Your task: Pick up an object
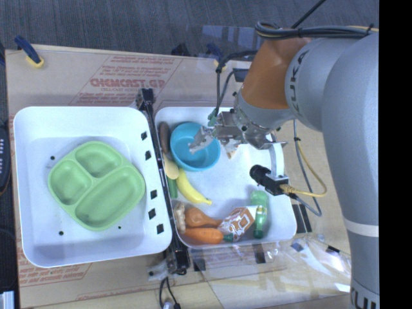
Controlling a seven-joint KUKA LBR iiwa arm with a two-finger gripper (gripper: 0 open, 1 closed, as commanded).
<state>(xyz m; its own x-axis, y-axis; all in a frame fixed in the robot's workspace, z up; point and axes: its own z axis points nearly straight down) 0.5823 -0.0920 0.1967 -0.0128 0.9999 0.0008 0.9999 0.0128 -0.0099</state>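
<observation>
My gripper (203, 140) hangs over the right bin (283, 221), its tip just above the right side of a blue bowl (190, 152). The bowl stands in the bin's upper left part and looks empty inside. Below it lies a yellow banana (191, 189). Along the bin's front edge are an orange carrot (203, 236), an orange-brown piece of food (201, 218), a brown-and-white snack packet (239, 223) and a green bottle (259, 212). Nothing shows held in the gripper.
A green divided plate (96, 184) lies in the left bin (26, 237). A beige spoon (170, 167) and a dark brown item (164, 134) lie along the right bin's left wall. The arm's black cable plug (265, 179) hangs over the right bin's middle.
</observation>
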